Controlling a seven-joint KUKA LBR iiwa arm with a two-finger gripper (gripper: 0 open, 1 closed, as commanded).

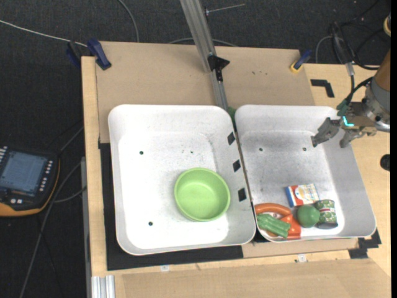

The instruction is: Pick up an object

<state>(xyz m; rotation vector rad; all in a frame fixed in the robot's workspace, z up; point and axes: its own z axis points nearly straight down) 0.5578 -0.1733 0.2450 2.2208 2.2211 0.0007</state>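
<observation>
— White plastic, both of them: two shallow bins are sitting side by side on the wooden bench (155,73), the left white bin (124,135) and the right white bin (273,120) touching along their inner edges.

— What is lying in them?

— A round light-green plastic bowl (201,194) is resting upright near the front edge of the left bin, toward its right side. In the right bin, everything is crowding the front edge: an orange and green toy vegetable piece (275,219) at the front left corner, a small white, blue and red carton (302,194) just behind, a round green ball (307,216) beside a small green printed can (326,212) lying on its side.

— And the arm?

— The grey two-finger gripper (335,134) is hanging over the right edge of the right bin, near its back corner, well apart from the cluster. Its fingers are standing spread, grasping nothing.

— So the objects?

— All are sitting untouched in the bins.
</observation>
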